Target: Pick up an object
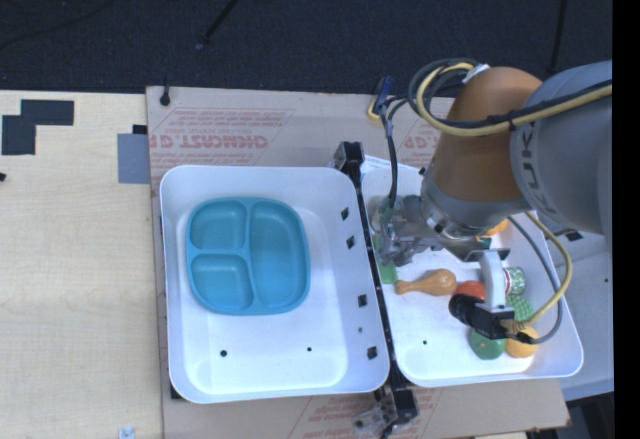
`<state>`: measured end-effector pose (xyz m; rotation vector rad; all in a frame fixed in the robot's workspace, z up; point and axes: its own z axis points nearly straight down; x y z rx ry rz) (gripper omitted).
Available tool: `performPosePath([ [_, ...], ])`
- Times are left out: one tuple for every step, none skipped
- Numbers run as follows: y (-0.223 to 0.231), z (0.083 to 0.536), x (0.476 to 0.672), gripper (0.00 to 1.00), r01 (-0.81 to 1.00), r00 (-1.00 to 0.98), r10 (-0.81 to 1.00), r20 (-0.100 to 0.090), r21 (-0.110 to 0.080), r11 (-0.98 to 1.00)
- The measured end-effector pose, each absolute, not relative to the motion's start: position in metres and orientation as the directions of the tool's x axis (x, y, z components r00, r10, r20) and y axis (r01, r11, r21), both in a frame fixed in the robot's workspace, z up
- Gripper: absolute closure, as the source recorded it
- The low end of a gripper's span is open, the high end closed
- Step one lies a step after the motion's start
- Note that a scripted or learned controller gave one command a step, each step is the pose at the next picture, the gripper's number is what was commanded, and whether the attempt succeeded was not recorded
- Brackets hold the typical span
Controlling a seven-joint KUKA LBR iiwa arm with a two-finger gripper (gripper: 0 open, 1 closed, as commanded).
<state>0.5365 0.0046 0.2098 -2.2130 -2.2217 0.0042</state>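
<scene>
2 white bins: left bin holds a blue plate, right bin small toys; hand state unclear.

Two shallow bins sit side by side on a board laid over the bench. In the left bin a three-part plate lies toward the left and far side. The arm reaches in from the right and hangs over the far half of the right bin, with its gripper low beside the divider between the bins. Just in front of the gripper lies a pear-shaped toy, pointing left toward the divider. To its right a can lies near the right wall, and a cluster of small objects sits at the near right corner.
</scene>
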Motion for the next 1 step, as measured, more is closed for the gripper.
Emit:
performPosePath([
  [0.0626, 0.2227, 0.5158, 1.00, 1.000, -0.006, 1.000, 0.003, -0.005, 0.006],
])
